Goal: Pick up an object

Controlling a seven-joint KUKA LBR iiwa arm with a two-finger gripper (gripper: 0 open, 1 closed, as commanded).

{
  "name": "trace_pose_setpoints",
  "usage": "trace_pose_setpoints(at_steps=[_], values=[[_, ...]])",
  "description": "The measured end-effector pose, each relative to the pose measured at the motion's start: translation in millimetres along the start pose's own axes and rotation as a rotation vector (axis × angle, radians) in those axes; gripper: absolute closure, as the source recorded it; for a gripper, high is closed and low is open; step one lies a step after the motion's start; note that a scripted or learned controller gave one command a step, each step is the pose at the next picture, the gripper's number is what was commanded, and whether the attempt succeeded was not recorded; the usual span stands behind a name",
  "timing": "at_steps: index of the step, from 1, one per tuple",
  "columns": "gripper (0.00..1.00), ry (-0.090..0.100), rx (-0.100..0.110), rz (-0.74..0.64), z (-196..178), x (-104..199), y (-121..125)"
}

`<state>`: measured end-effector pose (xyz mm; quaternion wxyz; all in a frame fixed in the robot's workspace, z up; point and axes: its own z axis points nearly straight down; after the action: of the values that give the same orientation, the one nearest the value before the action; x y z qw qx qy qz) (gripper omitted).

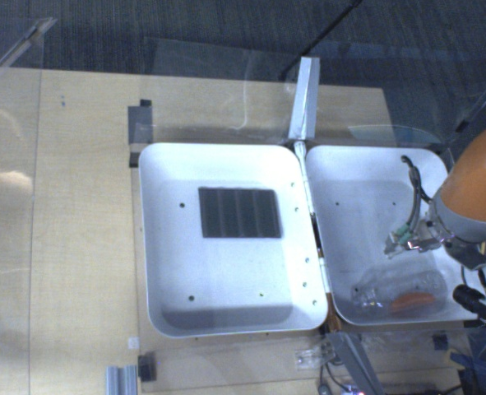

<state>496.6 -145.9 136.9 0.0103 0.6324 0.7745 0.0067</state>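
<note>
Left bin [156, 220]: holds a dark ribbed mat [239, 213] near its middle.
Right bin [341, 179]: a clear plastic item [382, 286] and an orange object [411, 300] lie at its 5 o'clock corner.
Arm [477, 192]: enters from 3 o'clock, over the right bin.
Gripper [407, 239]: the orange object lies at 6 o'clock from it, apart.
Fingers: cannot tell whether apart or together.

No text, label, brand, number or sign can be read on anything here.
</note>
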Motion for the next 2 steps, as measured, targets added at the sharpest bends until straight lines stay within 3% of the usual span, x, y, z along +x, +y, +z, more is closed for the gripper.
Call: trace_pose_setpoints(at_steps=[1, 2], values=[[0.0, 0.0, 0.0, 0.0, 0, 0, 0], [0.0, 0.001, 0.015, 0.174, -93, -23, -10]])
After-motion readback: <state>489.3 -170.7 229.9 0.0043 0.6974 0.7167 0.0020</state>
